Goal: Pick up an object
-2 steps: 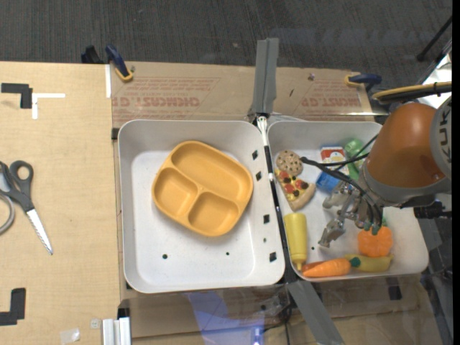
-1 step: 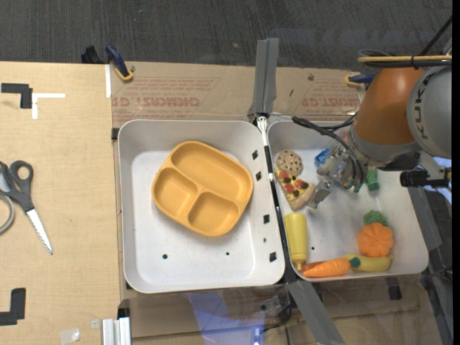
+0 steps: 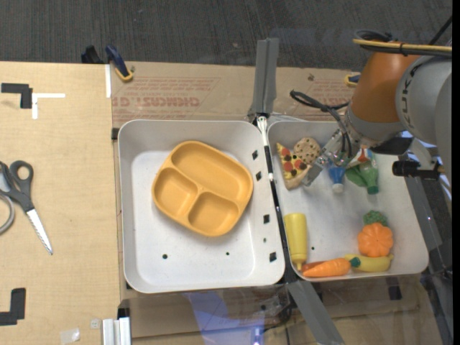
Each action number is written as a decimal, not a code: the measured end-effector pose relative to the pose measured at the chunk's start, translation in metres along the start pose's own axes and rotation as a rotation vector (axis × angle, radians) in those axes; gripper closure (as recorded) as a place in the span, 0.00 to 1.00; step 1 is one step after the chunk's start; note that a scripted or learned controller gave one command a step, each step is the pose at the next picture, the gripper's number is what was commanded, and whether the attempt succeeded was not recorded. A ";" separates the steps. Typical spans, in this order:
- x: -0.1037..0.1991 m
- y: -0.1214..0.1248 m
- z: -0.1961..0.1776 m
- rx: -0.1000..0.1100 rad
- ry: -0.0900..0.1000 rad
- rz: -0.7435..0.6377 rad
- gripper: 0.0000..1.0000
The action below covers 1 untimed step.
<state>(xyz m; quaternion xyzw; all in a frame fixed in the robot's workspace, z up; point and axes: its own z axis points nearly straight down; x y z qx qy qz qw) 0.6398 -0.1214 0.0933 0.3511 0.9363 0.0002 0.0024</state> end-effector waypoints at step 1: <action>0.012 -0.007 0.000 0.000 0.003 0.055 0.00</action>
